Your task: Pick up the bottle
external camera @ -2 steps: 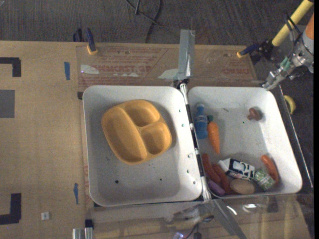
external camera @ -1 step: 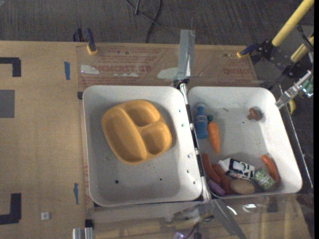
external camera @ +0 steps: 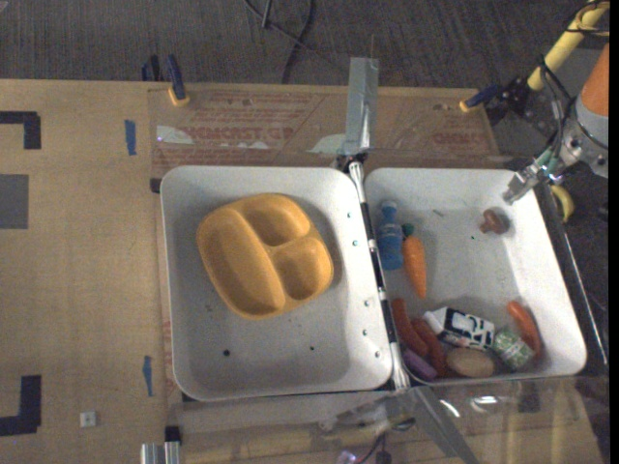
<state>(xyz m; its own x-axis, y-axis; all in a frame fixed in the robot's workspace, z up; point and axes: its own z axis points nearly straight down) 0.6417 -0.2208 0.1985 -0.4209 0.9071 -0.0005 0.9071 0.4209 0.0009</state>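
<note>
Above a plywood table (external camera: 77, 288), two white bins are seen side by side, the arm (external camera: 592, 124) entering from the upper right. The end effector (external camera: 522, 184) is held over the far right rim of the right bin (external camera: 455, 196), clear of everything inside it; nothing is seen between its fingers, though how far apart they stand cannot be told from this angle.

The bottle (external camera: 390, 237), blue with a small cap, is seen lying against the right bin's left wall, its cap pointed toward the far side. A carrot (external camera: 415, 265) is laid just beside it on the right, touching or nearly touching it. A small brown object (external camera: 494, 221) is found alone near the bin's far right part, just below the end effector.

Along the near edge of the right bin a cluster is gathered: a red sausage (external camera: 408, 330), a purple item (external camera: 420, 363), a black-and-white carton (external camera: 464, 328), a tan potato-like piece (external camera: 471, 362), a green can (external camera: 513, 350) and a second small carrot (external camera: 523, 323). The bottle is kept well apart from this heap.

The left bin (external camera: 193, 356) is occupied by a yellow divided plate (external camera: 264, 253), set toward its far side. Blue tape (external camera: 130, 136) and blue clamps (external camera: 162, 70) are visible on the table beyond the bins, and dark cables (external camera: 276, 8) are trailed across the floor behind.
</note>
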